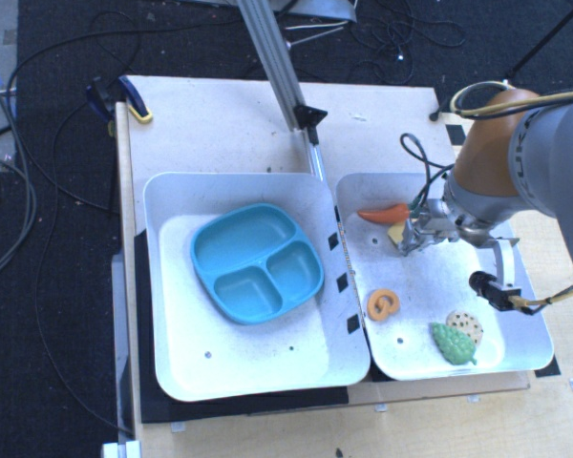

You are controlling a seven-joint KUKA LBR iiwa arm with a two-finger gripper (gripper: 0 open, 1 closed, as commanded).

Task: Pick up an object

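Gripper [408, 239]: right of centre, low in the right bin, whether it grips cannot be told
Carrot [383, 214]: orange, just up-left of the gripper, near the bin's upper edge
Yellow piece [395, 234]: touching or just beside the gripper tip, partly hidden
Pretzel [383, 304]: below the gripper, apart
Cookie [465, 326]: lower right, against the green leafy toy [454, 343]
Right bin [516, 351]: white, shallow
Left bin [172, 351]: holds a blue divided plate [257, 263]
Bench [210, 122]: pale board over dark floor with cables
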